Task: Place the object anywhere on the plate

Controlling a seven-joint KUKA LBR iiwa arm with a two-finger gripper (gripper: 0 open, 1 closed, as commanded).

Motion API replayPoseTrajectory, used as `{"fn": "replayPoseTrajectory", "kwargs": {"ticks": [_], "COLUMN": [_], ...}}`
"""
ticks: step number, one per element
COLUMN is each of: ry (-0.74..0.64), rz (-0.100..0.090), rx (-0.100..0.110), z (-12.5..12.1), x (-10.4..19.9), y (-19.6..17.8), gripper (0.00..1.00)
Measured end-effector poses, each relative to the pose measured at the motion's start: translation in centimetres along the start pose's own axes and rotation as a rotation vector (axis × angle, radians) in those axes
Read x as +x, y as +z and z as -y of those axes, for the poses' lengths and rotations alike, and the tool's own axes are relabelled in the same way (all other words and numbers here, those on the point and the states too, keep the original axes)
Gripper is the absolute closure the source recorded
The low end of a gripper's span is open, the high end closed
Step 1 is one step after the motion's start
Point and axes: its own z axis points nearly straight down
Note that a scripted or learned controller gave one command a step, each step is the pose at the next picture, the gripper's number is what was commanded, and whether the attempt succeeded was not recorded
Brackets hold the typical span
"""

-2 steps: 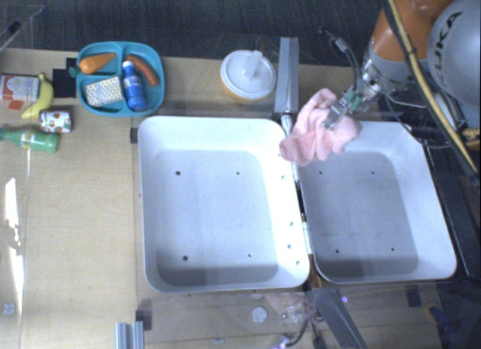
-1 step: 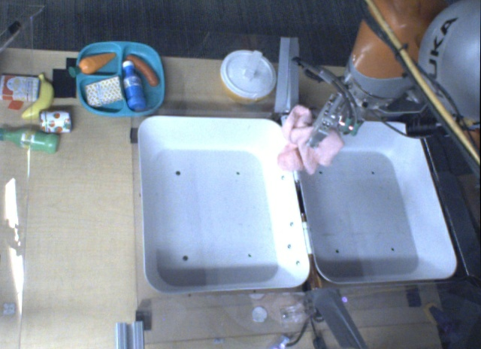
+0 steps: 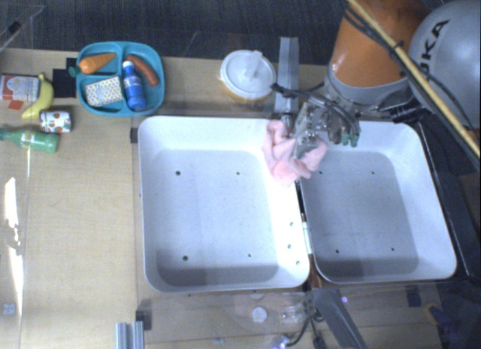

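Two white bins (image 3: pixel 218 265); one pink cloth (image 3: pixel 284 158); one blue plate (image 3: pixel 154 77); one lidded cup (image 3: pixel 246 74); one banana (image 3: pixel 41 98).

Both white bins, left (image 3: pixel 218 212) and right (image 3: pixel 383 220), have bare floors with open room above. At the far end of their shared rim, a pink cloth (image 3: pixel 289 156) and the arm (image 3: pixel 376 39) crowd the way.

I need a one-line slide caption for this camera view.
KUKA arm's gripper over a pink cloth draped across the rim between two white bins.
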Motion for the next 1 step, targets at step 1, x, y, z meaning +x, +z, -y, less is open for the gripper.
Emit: {"fn": "replayPoseTrajectory", "kwargs": {"ticks": [1], "ry": [-0.084], "rz": [-0.001], "rx": [0.0], "z": [-4.36], "x": [2.36], "y": [0.93], "gripper": [1.0]}}
